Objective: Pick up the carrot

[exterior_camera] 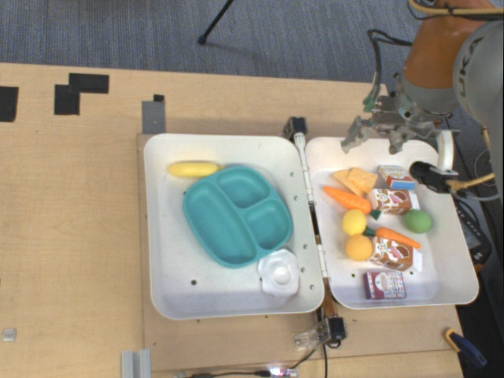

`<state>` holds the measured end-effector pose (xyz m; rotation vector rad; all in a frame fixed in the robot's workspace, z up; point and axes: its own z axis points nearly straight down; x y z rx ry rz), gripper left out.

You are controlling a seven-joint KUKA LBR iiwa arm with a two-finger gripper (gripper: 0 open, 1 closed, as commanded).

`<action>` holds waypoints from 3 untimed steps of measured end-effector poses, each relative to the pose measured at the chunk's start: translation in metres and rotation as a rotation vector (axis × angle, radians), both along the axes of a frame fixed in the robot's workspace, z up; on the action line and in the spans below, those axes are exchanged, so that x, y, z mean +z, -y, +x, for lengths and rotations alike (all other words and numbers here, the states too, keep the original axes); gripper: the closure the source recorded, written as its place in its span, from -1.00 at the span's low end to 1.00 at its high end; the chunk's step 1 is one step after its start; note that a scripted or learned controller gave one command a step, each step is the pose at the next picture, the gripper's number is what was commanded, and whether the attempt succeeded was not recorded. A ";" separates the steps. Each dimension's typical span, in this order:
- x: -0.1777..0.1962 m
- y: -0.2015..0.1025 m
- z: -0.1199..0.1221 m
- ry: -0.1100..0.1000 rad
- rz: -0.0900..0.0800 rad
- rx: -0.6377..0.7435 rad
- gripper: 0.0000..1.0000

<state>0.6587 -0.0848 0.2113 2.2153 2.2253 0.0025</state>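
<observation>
We see the jaws [383, 135] hanging over the far rim of the right bin [465, 278], spread open and holding nothing. Nearer to us than the jaws and just to their left lies one carrot [346, 199], touching a wedge of cheese [356, 181] and a lemon [354, 223]; a second carrot [396, 237] lies nearer still, beside a lime [419, 221]. Well to the left of the jaws, on the desk [71, 235], the left bin [169, 282] holds a teal divided plate [236, 214] and a banana [193, 169].

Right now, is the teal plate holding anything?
Empty: all three compartments of the teal plate show bare. The banana lies beside it.
</observation>
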 end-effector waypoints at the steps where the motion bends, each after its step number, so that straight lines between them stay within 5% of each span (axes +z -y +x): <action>1: -0.112 0.005 -0.019 0.010 -0.002 -0.031 -1.00; 2: -0.121 0.033 -0.059 0.017 -0.006 0.215 -1.00; 3: -0.124 0.009 -0.103 0.007 0.000 0.073 -1.00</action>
